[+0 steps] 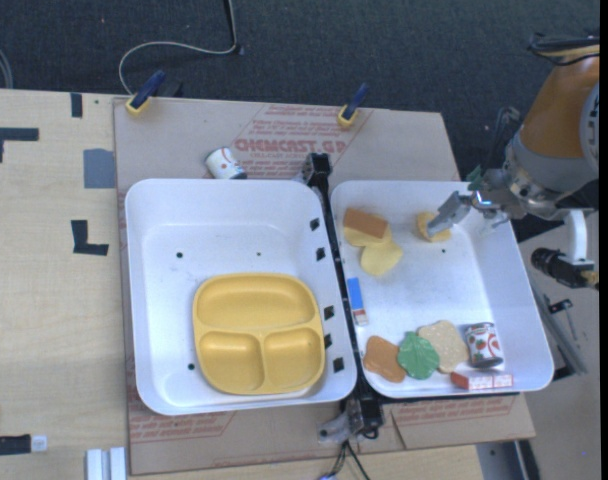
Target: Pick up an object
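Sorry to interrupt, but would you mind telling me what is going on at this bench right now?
The arm reaches in from the right, its gripper low over the far end of the right bin, right at a small yellow piece. Whether it holds it is unclear. Other toy foods lie in that bin; the left bin holds a yellow divided plate.

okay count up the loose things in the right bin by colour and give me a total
Yellow: 2, the pale piece and the small piece by the gripper
Orange-brown: 2
Tan: 1
Green: 1
Blue: 1
Red and white: 2
Total: 9
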### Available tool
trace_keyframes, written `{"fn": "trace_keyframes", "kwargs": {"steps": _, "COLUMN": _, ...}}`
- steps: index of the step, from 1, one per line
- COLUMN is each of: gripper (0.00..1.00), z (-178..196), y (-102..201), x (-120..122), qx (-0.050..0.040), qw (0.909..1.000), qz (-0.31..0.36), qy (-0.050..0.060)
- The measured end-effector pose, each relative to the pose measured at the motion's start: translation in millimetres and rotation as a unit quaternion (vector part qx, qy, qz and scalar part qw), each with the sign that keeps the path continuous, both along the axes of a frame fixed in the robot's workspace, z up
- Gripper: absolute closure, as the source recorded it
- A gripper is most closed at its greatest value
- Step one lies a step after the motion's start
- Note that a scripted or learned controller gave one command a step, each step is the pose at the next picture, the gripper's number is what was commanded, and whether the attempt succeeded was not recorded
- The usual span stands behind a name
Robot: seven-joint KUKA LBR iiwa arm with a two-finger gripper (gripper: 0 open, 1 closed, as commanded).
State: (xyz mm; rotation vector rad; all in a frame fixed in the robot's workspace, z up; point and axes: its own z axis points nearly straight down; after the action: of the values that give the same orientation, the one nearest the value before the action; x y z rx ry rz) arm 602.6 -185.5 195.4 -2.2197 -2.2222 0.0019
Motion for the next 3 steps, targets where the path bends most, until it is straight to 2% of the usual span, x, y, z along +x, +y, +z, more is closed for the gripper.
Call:
{"fn": "trace_keyframes", "kwargs": {"steps": 1, "gripper": 0.00, "z": -116, "y": -16, "x": 49, "qx": -0.0025, "qw": 1.0000, "qz": 0.001, "qy": -0.004}}
{"fn": "trace_keyframes", "kwargs": {"steps": 2, "gripper": 0.00, "z": -109, "y": -14, "x": 67, "qx": -0.0008, "qw": 1.0000, "qz": 0.001, "qy": -0.002}}
{"fn": "trace_keyframes", "kwargs": {"steps": 3, "gripper": 1.00, "z": -98, "y": -14, "x": 67, "qx": -0.0025, "qw": 1.0000, "qz": 0.001, "qy": -0.003}}
